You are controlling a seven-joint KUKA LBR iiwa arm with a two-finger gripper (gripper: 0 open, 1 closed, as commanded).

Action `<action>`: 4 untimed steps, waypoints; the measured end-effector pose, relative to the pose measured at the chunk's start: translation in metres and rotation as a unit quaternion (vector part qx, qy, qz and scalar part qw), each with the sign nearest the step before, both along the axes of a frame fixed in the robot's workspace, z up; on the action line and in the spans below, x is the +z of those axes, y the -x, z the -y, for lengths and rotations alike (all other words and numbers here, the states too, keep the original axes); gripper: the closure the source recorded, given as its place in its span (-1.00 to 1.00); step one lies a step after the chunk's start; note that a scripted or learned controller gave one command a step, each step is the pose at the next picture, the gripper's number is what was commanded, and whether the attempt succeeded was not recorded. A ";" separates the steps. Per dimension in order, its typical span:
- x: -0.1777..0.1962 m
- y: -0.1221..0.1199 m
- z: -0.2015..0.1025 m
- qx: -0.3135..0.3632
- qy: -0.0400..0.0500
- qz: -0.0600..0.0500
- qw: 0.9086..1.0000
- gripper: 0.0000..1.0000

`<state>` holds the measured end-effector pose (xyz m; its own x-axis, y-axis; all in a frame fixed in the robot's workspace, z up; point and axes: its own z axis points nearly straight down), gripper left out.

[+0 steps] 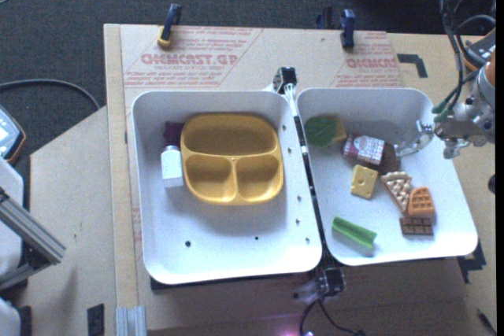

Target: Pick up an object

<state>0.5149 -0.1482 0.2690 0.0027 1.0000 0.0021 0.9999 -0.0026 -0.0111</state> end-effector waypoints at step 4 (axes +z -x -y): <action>-0.162 -0.012 -0.002 0.001 0.000 0.002 1.000 -1.00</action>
<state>0.5266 -0.1466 0.1072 0.0004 1.0000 0.0029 1.0000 -0.0004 -0.0077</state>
